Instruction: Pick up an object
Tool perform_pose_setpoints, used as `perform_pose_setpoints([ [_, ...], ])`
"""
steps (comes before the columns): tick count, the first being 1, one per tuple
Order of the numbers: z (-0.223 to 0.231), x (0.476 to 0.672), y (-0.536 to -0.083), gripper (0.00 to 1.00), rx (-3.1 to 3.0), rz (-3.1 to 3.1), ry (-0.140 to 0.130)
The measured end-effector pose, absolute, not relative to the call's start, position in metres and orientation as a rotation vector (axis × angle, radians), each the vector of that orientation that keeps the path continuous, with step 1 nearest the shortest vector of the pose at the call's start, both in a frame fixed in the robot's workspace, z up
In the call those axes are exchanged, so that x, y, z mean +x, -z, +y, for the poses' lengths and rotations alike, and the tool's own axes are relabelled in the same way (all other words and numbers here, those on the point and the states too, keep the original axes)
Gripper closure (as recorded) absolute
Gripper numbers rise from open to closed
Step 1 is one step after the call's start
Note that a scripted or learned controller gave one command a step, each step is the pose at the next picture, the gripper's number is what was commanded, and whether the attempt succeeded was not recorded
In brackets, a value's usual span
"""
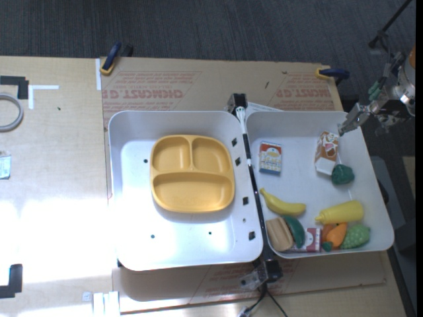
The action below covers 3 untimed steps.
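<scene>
In the camera view, two shallow white bins are seen side by side on a cardboard-covered bench. The left bin (132, 236) is occupied by a yellow divided plate (193, 174), which lies flat near the bin's middle. The right bin (301, 127) is filled with toy food. A small white carton (270, 158) is placed near the bin's far left side, and a brown-and-white carton (327, 153) is found further right, touching a dark green piece (342, 174) just below it. A banana (284, 205) is laid near the middle, with a yellow corn cob (341, 212) to its right. Along the near wall a bread roll (278, 234), a green item (295, 232), a red pack (312, 238), an orange carrot (335, 234) and a green bumpy piece (355, 236) are crowded together. The gripper (348, 125) is seen at the right bin's far right edge, just above the brown-and-white carton; nothing is seen in its grasp, and whether it is released or clenched cannot be told.
</scene>
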<state>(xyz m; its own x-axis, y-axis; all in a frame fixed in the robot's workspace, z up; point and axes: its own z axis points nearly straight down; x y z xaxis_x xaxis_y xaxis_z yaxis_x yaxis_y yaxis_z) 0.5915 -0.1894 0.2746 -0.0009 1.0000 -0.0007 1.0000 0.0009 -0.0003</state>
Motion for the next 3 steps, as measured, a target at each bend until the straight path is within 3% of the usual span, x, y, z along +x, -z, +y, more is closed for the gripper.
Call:
perform_pose_setpoints([
  [1, -0.176, 0.613, -0.123, 0.00, 2.324, 2.114, 0.001],
  [2, -0.184, 0.640, -0.093, 0.00, 2.059, 2.370, 0.000],
  [3, -0.184, 0.641, -0.103, 1.00, 2.058, 2.369, -0.001],
])
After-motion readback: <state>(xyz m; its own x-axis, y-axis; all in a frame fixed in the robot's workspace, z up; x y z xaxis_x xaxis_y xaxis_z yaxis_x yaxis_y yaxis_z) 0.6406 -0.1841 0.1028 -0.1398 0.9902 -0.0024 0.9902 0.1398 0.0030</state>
